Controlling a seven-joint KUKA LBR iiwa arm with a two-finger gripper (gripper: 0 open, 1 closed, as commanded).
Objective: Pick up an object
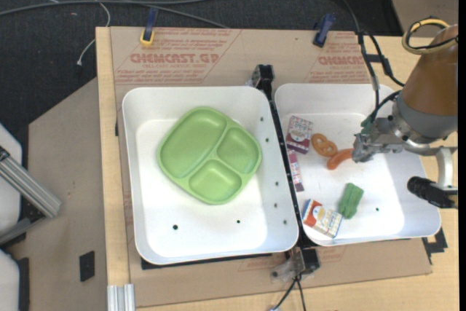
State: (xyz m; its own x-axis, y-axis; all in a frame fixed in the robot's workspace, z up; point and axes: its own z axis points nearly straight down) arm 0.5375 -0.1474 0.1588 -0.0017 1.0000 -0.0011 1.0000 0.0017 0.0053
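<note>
My gripper [362, 149] is low in the right bin [408, 226], its tip right beside an orange carrot-like piece [336, 160]. An orange ring [322, 144] lies just left of that piece. A white and purple packet [298, 133] rests near the bin's left wall. Toward the front lie a green oblong object [351, 200] and a red and white small box [322, 219]. I see nothing lifted off the bin floor.
The left bin [145, 229] holds a green divided plate [210, 154] turned at an angle. A black divider [280, 156] runs between the bins. The arm's orange band [435, 84] hangs over the right bin's far right side. Cables [375, 62] trail along the back.
</note>
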